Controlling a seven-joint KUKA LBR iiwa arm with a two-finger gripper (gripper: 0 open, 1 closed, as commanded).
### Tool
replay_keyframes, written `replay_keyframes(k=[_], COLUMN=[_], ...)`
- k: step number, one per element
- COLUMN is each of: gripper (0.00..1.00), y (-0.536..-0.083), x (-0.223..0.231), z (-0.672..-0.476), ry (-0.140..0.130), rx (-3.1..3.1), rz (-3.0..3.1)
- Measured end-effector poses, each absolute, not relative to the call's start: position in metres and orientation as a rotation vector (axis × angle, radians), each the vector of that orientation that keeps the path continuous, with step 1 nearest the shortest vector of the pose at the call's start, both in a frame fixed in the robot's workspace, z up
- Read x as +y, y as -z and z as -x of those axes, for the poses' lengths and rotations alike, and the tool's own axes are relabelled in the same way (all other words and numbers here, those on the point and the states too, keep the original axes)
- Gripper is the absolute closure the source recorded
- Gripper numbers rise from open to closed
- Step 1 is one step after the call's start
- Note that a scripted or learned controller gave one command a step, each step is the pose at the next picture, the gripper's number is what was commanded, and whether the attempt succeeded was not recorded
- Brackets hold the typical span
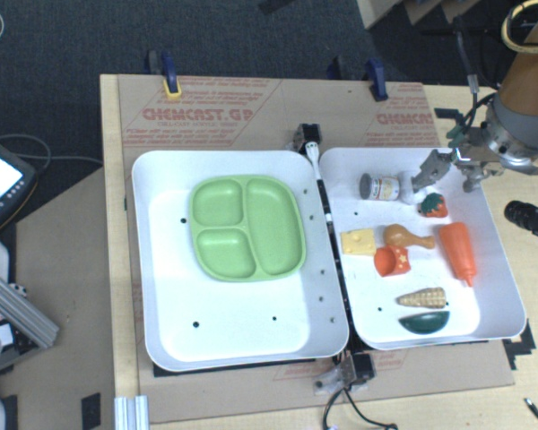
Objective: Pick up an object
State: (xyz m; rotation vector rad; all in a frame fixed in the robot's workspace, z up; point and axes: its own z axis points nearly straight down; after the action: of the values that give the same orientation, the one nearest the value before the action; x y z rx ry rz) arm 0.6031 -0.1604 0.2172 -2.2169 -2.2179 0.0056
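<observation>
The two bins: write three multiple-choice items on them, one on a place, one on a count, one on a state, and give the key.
1. Where is the green plate?
A. In the left bin
B. In the right bin
C. On the cardboard outside both bins

2. How many compartments does the plate have?
A. Two
B. Three
C. Five

3. How does the carrot stand to the gripper?
A. Clamped in it
B. Lying in the bin, apart from it
C. Hanging from it above the bin

Key:
1 A, the plate fills the middle of the left bin.
2 B, two small sections sit beside one long one.
3 B, the carrot lies below the gripper, which hovers by the tomato.
</observation>
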Motion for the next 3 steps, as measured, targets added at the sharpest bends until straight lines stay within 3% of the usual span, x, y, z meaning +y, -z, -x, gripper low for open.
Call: replay_keyframes(k=[2,3], gripper=[0.00,0.00], y=[-0.095,-0.084], x=[-0.161,-0.160], z=[-0.607,-0.607], ry=[-0.006,-0.003], rx=[-2.217,-2.219], rz=[2.217,2.219])
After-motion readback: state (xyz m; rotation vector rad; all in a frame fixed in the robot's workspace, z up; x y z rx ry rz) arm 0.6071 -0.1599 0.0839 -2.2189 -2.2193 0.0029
